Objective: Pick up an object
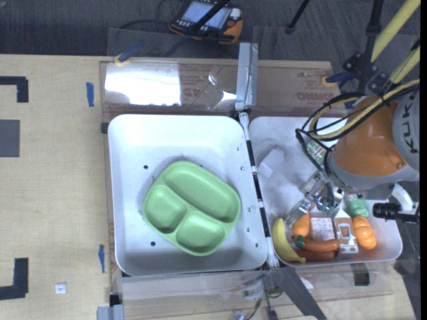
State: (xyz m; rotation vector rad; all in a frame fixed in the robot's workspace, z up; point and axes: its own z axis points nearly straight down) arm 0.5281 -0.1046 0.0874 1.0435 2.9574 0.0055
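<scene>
In the right bin (283, 135), a heap of toy food lies at the near end. It includes a yellow banana (283, 243), a small orange ball (301, 227), a white carton with orange print (329, 231), a reddish-orange sausage shape (319, 247), an orange piece (363, 233) and a green piece (358, 208). My gripper (321, 199) hangs low over the far edge of this heap, just above the carton and the orange ball. No object is seen held in it. The arm's orange band (368, 147) hides the bin's right side.
A pale white block (270, 162) lies alone in the right bin, left of the gripper. The left bin (133, 145) holds a green divided plate (192, 207). A metal divider (245, 79) and clear sheets stand behind the bins. Black and yellow cables (333, 115) loop off the wrist.
</scene>
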